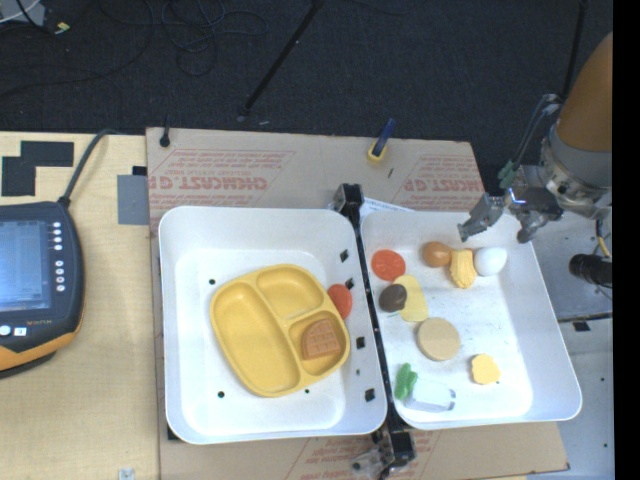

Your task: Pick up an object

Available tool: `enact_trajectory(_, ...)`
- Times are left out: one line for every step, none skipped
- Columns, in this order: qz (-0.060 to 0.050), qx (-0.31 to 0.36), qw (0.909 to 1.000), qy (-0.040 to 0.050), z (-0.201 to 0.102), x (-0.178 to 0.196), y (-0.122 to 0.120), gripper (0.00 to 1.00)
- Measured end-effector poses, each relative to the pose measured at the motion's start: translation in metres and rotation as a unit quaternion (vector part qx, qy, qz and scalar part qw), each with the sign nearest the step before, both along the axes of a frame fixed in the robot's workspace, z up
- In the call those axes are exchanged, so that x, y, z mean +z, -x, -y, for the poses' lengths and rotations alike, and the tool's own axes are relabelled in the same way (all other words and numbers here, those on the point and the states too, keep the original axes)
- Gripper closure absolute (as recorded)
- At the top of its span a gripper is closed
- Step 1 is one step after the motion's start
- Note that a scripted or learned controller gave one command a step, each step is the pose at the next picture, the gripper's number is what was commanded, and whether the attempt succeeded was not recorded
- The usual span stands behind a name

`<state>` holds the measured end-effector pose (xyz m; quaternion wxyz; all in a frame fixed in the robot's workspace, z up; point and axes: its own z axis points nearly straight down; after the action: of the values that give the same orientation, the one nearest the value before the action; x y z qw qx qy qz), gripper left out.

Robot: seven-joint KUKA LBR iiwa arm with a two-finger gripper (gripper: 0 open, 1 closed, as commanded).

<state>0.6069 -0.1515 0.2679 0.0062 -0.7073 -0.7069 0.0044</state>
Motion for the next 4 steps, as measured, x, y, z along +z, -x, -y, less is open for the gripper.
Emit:
enact_trajectory(0.005, 0.001, 1.0000, 0.0010, 0.000, 0.006, -0.002, 0.00)
enact_trajectory(0.002, 0.001, 1.0000, 0.0000, 0.004, -0.054, -0.010, 0.00)
enact_trajectory(0.002, 0.001, 1.0000, -0.0003, -0.001, -0.102, -0.004, 0.00)
enact_trajectory(0.001, 0.004, 1.0000, -0.0007, -0.007, -0.168, -0.009, 0.00)
